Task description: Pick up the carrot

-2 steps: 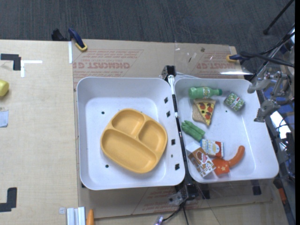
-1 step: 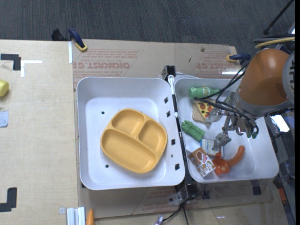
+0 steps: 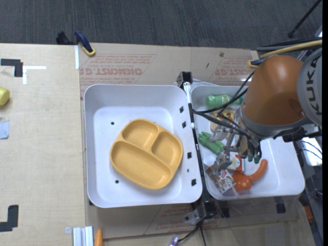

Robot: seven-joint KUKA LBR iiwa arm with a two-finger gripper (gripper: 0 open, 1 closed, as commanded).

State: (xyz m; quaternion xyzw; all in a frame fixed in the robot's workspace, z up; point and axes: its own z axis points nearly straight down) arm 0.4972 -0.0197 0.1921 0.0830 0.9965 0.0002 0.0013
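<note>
I'm in the approach step: my hand (image 3: pixel 237 155) hovers beside the carrot (image 3: pixel 254 172); grip state I cannot tell; next, center over it.

My arm (image 3: pixel 277 94), entering from 3 o'clock, is cut off by the frame edge, and its orange band covers much of the right bin (image 3: pixel 287 181). My gripper (image 3: pixel 237 155) sits in a tangle of cables and parts below the wrist; its fingers cannot be made out. The carrot (image 3: pixel 252 176) is partly overlapped at its 9 o'clock end by a printed packet (image 3: pixel 223 181) whose label is too small to read. A green item (image 3: pixel 221 100) at the bin's 12 o'clock side is partly hidden behind my wrist. A yellow object (image 3: pixel 3 96) is cropped by the frame at 9 o'clock.
</note>
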